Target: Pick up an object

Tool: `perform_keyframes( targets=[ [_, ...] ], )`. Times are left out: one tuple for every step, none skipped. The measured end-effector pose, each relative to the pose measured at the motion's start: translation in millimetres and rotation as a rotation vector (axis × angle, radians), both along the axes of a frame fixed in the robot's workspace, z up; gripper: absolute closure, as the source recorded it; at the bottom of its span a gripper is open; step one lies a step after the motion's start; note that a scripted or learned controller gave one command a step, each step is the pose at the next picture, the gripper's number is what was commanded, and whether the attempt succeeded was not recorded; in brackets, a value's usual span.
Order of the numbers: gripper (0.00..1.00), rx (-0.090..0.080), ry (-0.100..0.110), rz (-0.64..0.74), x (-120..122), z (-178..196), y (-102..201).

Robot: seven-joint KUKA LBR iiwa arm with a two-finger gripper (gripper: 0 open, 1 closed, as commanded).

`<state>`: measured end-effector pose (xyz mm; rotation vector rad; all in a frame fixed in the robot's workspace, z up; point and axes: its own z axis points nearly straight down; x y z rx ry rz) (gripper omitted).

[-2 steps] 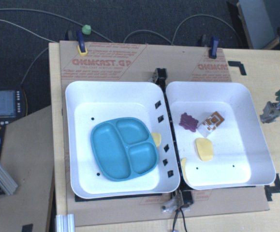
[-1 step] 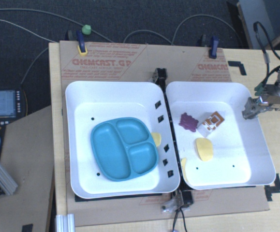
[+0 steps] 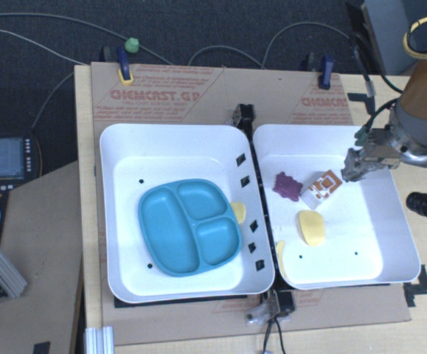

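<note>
Spanning a cardboard-covered bench [image 3: 198, 87], two white bins [image 3: 117, 220] over dark carpet [image 3: 43, 6].

Place: robotics lab bench.
Evidence: clamps [image 3: 125, 71] pin a cardboard sheet [image 3: 161, 91]; loose cables [image 3: 51, 32]; small monitor [image 3: 4, 158]; two bins [image 3: 117, 198].

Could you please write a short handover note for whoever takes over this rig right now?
Gripper: over the right bin, near its far right side; nothing visibly held.
Right bin contents: small white and orange box just left of the gripper, purple piece left of that, yellow piece nearer the front.
Left bin: blue divided tray, with a small yellow piece at its right edge.
Done: nothing lifted yet.
Left: grasp one object and raise it; the box looks closest.
</note>
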<state>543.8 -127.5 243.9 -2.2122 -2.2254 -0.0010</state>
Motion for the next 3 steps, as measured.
perform_keyframes(
  targets=[
    [1.0,-0.001,-0.003,0.001,24,-12,55],
    [1.0,0.0,-0.003,0.001,38,-21,115],
    [1.0,0.0,-0.004,0.002,56,-17,178]
  ],
)
